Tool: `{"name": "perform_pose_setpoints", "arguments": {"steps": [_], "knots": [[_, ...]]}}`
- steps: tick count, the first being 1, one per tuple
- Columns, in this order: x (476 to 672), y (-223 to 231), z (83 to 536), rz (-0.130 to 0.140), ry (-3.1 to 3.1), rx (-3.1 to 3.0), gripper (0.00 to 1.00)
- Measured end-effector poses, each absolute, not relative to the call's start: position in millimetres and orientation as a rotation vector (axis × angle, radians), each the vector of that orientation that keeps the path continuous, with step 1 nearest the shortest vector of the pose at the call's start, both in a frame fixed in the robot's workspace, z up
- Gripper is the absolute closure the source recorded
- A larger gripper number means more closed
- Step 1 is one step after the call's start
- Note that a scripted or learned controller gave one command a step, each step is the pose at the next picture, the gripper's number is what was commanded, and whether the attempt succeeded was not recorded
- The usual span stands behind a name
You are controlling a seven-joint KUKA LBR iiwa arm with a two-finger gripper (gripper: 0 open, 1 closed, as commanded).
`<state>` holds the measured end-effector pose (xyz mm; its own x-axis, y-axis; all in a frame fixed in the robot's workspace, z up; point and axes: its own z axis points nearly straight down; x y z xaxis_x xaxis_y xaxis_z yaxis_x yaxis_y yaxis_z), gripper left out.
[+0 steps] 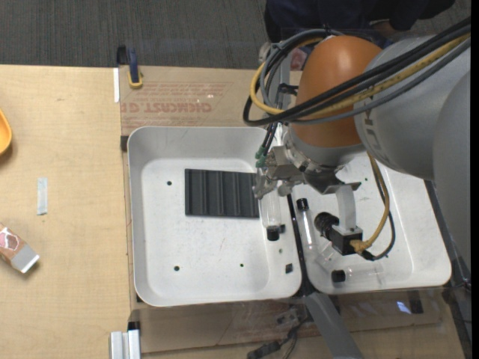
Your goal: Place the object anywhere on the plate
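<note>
bin (pixel 150 275), dark ridged plate (pixel 221 193) inside

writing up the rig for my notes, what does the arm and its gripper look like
The arm is bulky, with smooth grey casing and a rounded orange band above the wrist. Black and yellow cables loop across the orange part, and another yellow cable curls beside the gripper. The gripper has a grey metal body, clear plastic fingers and small black blocks.

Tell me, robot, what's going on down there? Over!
Gripper low over the seam between the two white bins. Dark ribbed plate lies in the left bin, just left of it. Can't see any object for the plate. Over.
</note>
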<state>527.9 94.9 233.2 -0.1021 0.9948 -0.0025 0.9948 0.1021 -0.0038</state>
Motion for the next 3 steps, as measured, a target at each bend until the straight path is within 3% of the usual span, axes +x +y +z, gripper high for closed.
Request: {"name": "perform_pose_setpoints", "arguments": {"steps": [1, 2, 3], "knots": [[501.5, 190.9, 227.5, 0.008, -2.567, -1.808, 1.00], [501.6, 190.6, 227.6, 0.007, -2.567, -1.809, 0.00], [501.6, 190.6, 227.6, 0.007, -2.567, -1.809, 0.00]]}}
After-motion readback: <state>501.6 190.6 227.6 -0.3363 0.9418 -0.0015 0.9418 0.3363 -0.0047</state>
